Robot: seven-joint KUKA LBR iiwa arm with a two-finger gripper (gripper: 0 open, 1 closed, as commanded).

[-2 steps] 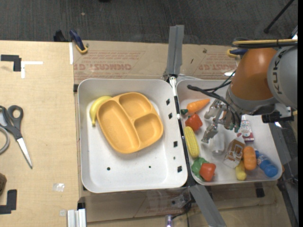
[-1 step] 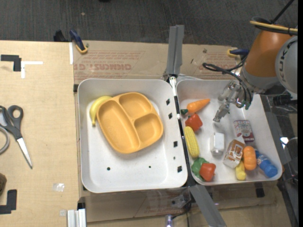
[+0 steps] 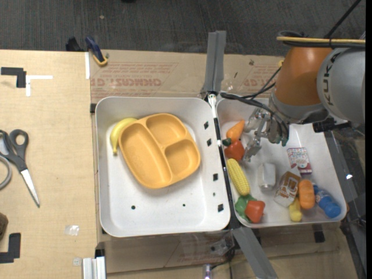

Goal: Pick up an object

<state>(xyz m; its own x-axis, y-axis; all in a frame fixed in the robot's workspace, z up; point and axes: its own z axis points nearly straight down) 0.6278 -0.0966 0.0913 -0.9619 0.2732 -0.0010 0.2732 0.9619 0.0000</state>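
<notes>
**Gripper low in the right bin, beside the toy carrot**

The left bin (image 3: pixel 110 214) holds an orange divided plate (image 3: pixel 160 149) with a banana (image 3: pixel 119 132) at its edge — well apart from the gripper (image 3: pixel 256 141). Whether the jaws are open or closed cannot be told. Just beside them lies a carrot (image 3: pixel 235 130); a corn cob (image 3: pixel 237 176) lies below — a red pepper (image 3: pixel 254 211) farther down.

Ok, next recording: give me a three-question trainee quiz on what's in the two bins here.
1. True or false: the yellow divided plate lies in the left bin.
2. Which lies nearest the hand? A) toy corn cob B) red toy tomato C) blue toy
3. Fill in: a yellow ____ pokes out from under the plate's left edge.

Key: 1 true; 2 B; 3 banana.
</notes>
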